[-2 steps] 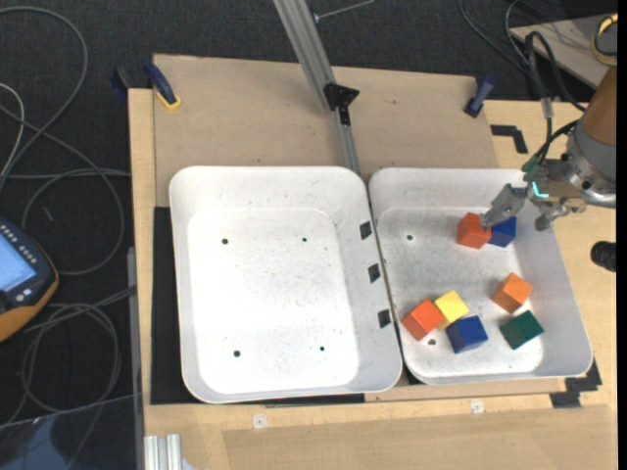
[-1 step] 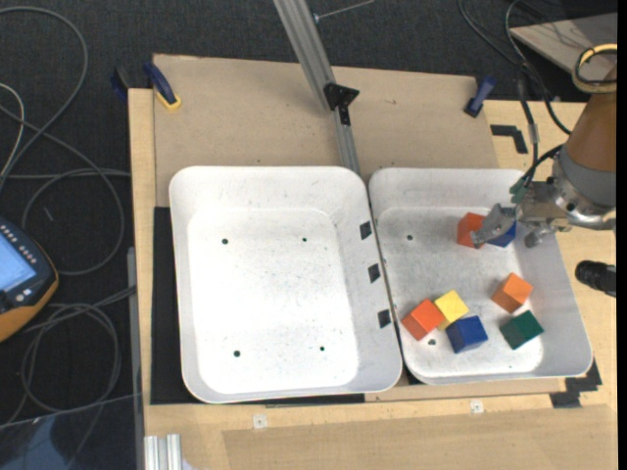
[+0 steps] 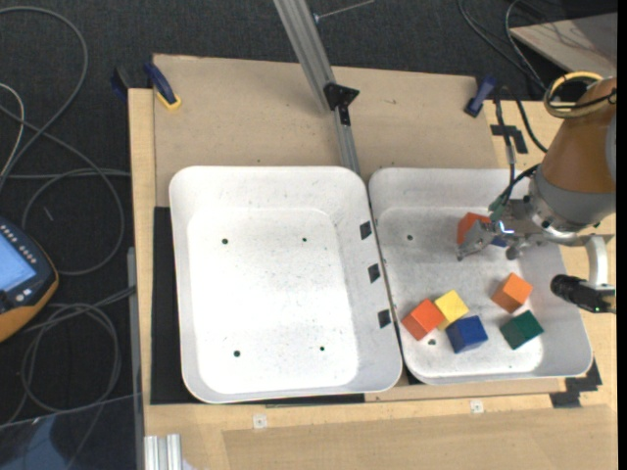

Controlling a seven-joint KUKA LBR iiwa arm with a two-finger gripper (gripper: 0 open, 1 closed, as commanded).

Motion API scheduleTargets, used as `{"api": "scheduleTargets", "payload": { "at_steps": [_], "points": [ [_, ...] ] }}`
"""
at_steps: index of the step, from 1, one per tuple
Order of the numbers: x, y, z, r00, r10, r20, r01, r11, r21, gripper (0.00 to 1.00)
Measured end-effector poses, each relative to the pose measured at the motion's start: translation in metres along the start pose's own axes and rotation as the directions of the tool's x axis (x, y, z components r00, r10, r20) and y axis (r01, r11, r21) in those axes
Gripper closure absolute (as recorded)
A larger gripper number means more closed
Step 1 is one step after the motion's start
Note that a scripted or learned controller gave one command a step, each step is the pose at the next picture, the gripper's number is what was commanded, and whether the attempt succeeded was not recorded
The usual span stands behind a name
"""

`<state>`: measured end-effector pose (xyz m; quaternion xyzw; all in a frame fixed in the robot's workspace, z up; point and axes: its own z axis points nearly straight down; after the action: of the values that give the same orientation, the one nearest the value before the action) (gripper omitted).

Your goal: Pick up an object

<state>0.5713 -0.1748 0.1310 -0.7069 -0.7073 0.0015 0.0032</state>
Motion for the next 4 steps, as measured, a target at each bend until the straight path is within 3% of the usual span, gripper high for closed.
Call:
{"api": "scheduleTargets", "payload": {
  "at_steps": [1, 2, 4],
  "points": [
    [0.001, 0.000, 0.034, 1.000, 0.000, 0.000, 0.000, 1.000, -0.002, 0.00],
    [0.000, 0.001, 0.020, 1.000, -0.001, 0.001, 0.001, 1.000, -0.009, 1.00],
    [0.015, 0.002, -0.088, 1.000, -0.002, 0.004, 0.002, 1.000, -0.014, 1.00]
  ]
}}
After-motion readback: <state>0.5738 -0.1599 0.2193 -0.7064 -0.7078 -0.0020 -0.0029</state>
